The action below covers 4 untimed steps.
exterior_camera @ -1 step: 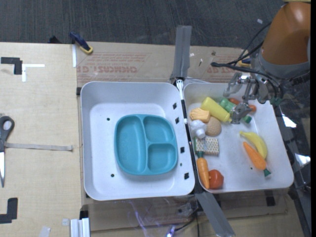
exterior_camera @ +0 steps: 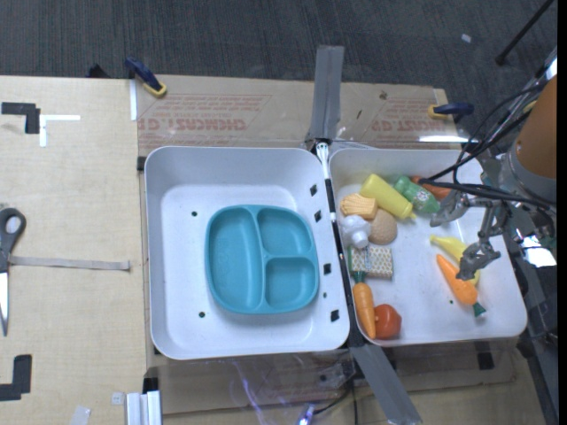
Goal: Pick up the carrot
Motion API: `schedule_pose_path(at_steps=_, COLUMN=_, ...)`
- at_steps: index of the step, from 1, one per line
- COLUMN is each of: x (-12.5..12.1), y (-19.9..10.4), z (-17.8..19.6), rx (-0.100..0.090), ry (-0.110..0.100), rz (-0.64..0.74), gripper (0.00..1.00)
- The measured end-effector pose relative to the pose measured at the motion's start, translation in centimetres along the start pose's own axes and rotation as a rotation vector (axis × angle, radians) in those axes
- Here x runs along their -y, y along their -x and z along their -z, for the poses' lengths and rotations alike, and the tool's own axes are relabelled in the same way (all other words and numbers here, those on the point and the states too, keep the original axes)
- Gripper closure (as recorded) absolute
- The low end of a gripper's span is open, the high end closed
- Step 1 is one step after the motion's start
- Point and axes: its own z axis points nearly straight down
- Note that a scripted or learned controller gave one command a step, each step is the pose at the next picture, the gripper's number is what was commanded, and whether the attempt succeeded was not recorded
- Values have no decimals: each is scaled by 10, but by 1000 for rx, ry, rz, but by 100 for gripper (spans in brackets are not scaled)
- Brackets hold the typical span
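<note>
Near the right wall of the right bin (exterior_camera: 416, 333), the carrot (exterior_camera: 459, 282) lay slantwise on the white floor, its green tip toward the front right corner, with the end effector (exterior_camera: 476, 257) just over its upper end; whether the fingers had closed on it could not be told. A second carrot (exterior_camera: 363, 306) lay along the bin's left wall beside a red piece (exterior_camera: 387, 320). The left bin (exterior_camera: 168, 264) carried a teal divided plate (exterior_camera: 263, 258).
</note>
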Motion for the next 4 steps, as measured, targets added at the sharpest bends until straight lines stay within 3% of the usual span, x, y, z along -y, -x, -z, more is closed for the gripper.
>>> schedule_pose_path(at_steps=1, x=82, y=6, z=-118, rx=6, ry=-4, rz=-1, gripper=0)
schedule_pose_path(at_steps=2, x=75, y=-27, z=-139, rx=4, ry=-2, rz=-160, gripper=0)
schedule_pose_path(at_steps=3, x=75, y=-24, z=-128, rx=11, ry=-5, rz=-156, gripper=100)
schedule_pose_path(at_steps=4, x=13, y=-4, z=-65, rx=2, ry=0, rz=-249, gripper=100)
